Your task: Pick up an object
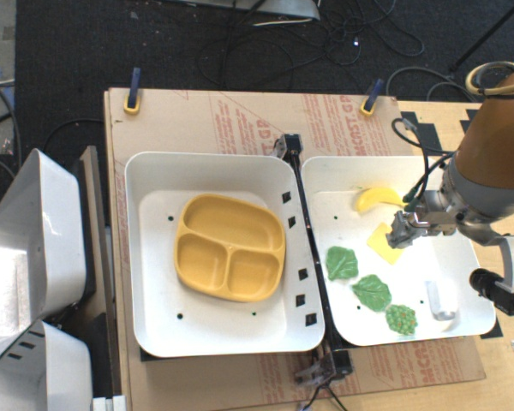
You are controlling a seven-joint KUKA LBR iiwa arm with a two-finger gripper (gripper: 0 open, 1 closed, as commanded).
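Lowest in the frame, at the near edge of the right bin [475,328], sit a knobbly green cluster [401,318] and a small clear-white piece [440,301], with two green leaf shapes [373,291] just up from them. The gripper [401,232] hangs low over the yellow flat piece [383,244] in the middle of that bin, its tip at the piece's upper right corner — whether it touches I cannot tell. Nothing is lifted, so I judge this the approach or grasp attempt. Next the tip must get a true purchase on an edge, which looks awkward: the piece is a thin, pale yellow square lying flat on the bin floor, offering little to pinch. A curved yellow banana-like piece [379,198] lies just beyond it, thicker and perhaps an easier target. Across in the left bin [146,255] rests a yellow divided tray [230,247] — well apart from the arm.
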